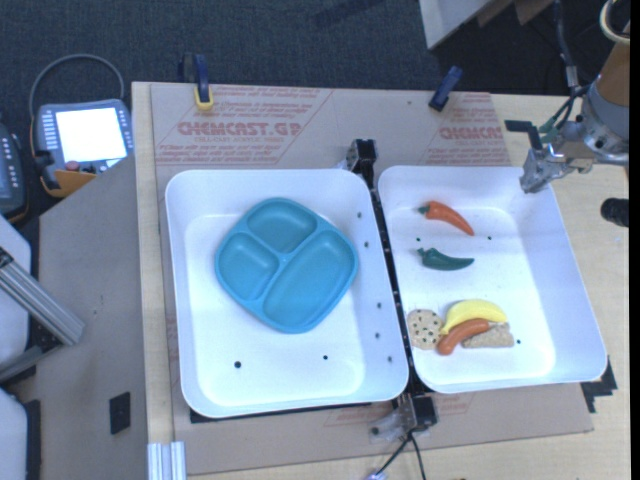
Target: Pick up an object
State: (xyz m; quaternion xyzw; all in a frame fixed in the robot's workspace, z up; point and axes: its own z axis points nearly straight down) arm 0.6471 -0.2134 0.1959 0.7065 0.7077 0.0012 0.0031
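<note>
In the right bin (560, 268) lie an orange-red chili pepper (447, 217), a dark green pepper (442, 260), a yellow banana (473, 313), a red sausage (462, 335), a chocolate-chip cookie (424, 327) and a slice of bread (492, 339). My gripper (538, 175) hangs at the bin's far right corner, well above and to the right of the chili pepper. Nothing shows between its fingers.
The left bin (190, 298) holds a blue divided plate (287, 263). A teach pendant (88, 134) lies at the bench's far left. Clamps sit on the cardboard's far edge, yellow (203, 93) and blue (445, 87).
</note>
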